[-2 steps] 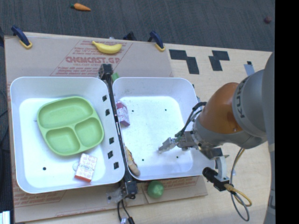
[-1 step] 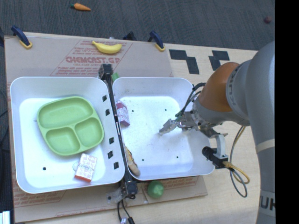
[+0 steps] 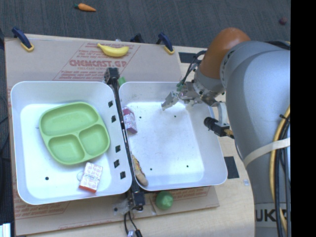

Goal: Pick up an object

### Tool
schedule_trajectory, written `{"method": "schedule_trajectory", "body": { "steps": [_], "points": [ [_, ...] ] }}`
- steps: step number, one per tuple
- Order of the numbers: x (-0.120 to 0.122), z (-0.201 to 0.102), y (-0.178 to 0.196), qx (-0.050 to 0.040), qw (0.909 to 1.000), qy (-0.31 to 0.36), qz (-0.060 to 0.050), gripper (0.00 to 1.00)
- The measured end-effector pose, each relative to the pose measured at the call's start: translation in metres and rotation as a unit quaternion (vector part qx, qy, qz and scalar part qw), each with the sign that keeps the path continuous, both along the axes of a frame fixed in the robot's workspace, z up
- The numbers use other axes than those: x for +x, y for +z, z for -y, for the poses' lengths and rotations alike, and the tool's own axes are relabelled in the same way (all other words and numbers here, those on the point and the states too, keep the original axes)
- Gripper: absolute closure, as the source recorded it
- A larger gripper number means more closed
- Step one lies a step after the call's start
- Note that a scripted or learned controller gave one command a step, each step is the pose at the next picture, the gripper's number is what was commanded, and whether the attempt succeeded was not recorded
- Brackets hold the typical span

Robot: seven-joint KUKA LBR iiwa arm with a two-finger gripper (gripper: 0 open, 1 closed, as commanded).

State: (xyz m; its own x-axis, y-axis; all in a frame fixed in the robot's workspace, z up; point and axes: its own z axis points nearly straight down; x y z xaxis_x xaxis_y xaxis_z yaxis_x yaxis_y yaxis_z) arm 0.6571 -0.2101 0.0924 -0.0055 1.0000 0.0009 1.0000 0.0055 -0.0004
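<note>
Two white bins sit side by side in front of you, and your arm (image 3: 256, 102) is reaching in from the right over the right bin (image 3: 197, 177). Your gripper (image 3: 172, 100) hangs above that bin's upper part, near its back wall, and you can see its fingers (image 3: 168, 102) slightly apart with nothing between them, so it is a narrow, empty hand right now.

Look along the right bin's left wall: a small pink-and-white packet (image 3: 129, 120) lies there, up against the divider. Further down the same wall, at the bottom left corner, you have a tan, peanut-shaped piece (image 3: 138, 172) leaning on the rim. Both are well apart from your gripper.

Over in the left bin (image 3: 19, 147), a green divided plate (image 3: 74, 131) fills the middle, and a red-and-white box (image 3: 91, 177) lies just below it.

Outside the bins, a yellow banana (image 3: 113, 49) rests on the cardboard (image 3: 59, 58) behind them, a green ball (image 3: 164, 200) sits just in front of the right bin, and an orange carrot (image 3: 86, 7) lies on the floor beyond the bench.
</note>
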Motion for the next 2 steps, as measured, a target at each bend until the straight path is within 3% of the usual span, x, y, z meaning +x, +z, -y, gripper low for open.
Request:
{"method": "schedule_trajectory", "body": {
  "steps": [1,2],
  "points": [
    [0.0,0.0,0.0,0.0008,1.0,0.001,-0.002,0.0],
    [0.0,-0.001,0.01,0.0014,1.0,0.004,-0.002,1.0]
  ]
}}
